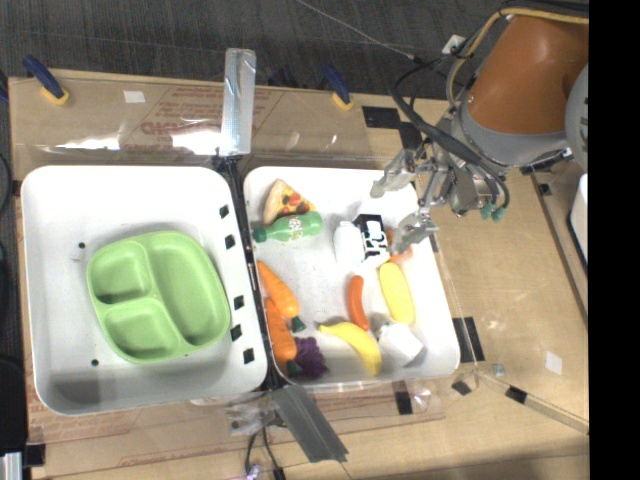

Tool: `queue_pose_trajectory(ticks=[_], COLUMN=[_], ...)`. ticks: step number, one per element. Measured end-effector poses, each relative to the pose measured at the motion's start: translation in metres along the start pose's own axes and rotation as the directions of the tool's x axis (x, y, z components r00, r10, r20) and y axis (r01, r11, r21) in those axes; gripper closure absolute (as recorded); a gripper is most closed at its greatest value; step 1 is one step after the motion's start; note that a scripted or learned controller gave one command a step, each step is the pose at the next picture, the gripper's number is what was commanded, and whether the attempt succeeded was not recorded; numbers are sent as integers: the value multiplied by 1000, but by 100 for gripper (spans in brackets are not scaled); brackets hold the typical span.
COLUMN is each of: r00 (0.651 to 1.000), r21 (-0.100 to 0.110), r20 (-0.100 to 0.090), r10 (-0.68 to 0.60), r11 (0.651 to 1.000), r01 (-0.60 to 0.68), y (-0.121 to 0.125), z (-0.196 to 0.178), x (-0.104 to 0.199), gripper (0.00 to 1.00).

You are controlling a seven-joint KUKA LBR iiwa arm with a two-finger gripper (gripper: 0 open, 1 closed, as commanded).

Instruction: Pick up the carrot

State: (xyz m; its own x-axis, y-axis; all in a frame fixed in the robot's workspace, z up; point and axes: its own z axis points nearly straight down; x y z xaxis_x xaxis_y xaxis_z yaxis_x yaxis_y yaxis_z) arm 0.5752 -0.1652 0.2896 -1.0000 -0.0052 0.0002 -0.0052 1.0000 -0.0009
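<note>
A broad orange band (525, 73) is seen above the wrist, set against grey casing (578, 108) at the right. Black cables (425, 93) are looped around the wrist housing (one runs along the top of the orange part). The gripper (415, 203) is built of pale metal parts, with small teal fittings (490, 211) beside it.

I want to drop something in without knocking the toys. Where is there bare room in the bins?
Left bin: bare floor around the green plate. Right bin: a small patch between the green bottle, carrot and hot dog. Its front is crowded.
</note>
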Motion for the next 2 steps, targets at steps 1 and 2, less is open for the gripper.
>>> queue_pose_trajectory(ticks=[1,2], r00=[992,995], r21=[-3,-3], r20=[-10,-3], r10=[126,104], r11=[992,995], r01=[-126,-104], y=[-45,13], z=[172,170], x=[62,98], gripper=[0,0])
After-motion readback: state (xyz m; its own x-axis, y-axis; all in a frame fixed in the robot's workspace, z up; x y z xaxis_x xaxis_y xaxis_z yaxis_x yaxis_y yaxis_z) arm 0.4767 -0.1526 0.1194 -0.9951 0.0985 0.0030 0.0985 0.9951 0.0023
